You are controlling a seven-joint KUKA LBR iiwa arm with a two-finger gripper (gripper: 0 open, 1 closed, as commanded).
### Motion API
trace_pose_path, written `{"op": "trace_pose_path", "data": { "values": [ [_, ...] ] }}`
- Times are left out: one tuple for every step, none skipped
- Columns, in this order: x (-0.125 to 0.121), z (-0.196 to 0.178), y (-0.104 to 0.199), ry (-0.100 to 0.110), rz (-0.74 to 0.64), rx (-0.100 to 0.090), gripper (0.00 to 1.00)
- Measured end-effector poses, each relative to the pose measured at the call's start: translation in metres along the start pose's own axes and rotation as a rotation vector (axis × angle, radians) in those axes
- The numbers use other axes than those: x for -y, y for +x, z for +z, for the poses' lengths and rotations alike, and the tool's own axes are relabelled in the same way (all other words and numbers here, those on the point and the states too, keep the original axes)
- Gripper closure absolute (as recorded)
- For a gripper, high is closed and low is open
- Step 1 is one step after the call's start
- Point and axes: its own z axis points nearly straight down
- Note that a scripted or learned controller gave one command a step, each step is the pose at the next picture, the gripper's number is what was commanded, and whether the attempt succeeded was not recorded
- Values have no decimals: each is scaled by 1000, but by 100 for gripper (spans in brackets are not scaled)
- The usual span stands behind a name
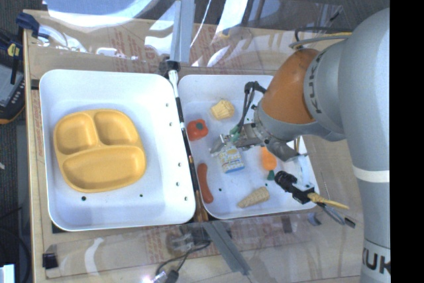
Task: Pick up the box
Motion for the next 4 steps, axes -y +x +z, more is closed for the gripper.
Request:
{"op": "trace_pose_path", "data": {
  "values": [
    [-1,-10,0,-5,-3,5,100],
    [-1,-10,0,-5,-3,5,0],
    [-4,26,-11,10,-55,-10,0],
    [-6,16,-10,3,-59,-4,100]
  ]
}}
